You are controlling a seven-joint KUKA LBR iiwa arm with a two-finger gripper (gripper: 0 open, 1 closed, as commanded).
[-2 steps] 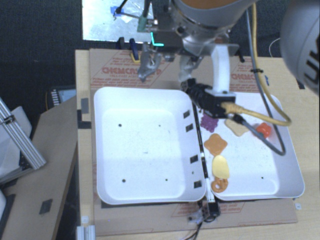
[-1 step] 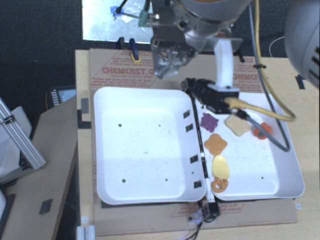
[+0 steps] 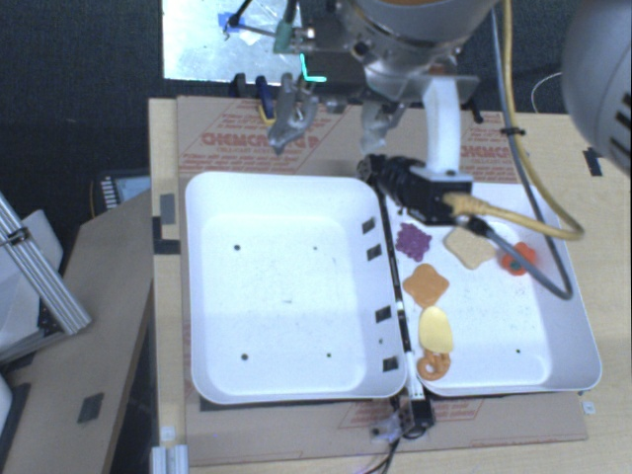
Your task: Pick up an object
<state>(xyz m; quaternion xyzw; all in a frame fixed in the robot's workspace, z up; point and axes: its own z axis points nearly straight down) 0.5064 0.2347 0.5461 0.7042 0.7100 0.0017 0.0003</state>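
1. We see the arm (image 3: 434, 8) reaching in from the far right, with the claw (image 3: 380, 126) hanging above the far edge of the bins, close to the divider between them.
2. The candidate objects all lie in the right bin (image 3: 563, 344), along its left side: a purple piece (image 3: 414, 239), a tan toast-like piece (image 3: 468, 249), an orange-red item (image 3: 515, 258) to its right, an orange piece (image 3: 426, 284), a yellow piece (image 3: 436, 329) and a small pretzel-like ring (image 3: 433, 366) nearest us. The left bin (image 3: 276, 294) carries nothing we could grasp.
3. Risk, as we judge it: the objects sit near the divider and near one another, so a descent could strike the bin wall, or nudge a neighbour and spoil the grip.
4. A second risk: the pieces look flat and low, so the claw may close above one and come away with nothing.
5. The black fitting (image 3: 420, 191) and yellow cable (image 3: 513, 223) drape over the far part of the right bin, and could sweep the purple or tan piece.
6. We cannot tell how far apart the claw stands; we see nothing held in it, and it appears clear of every object.
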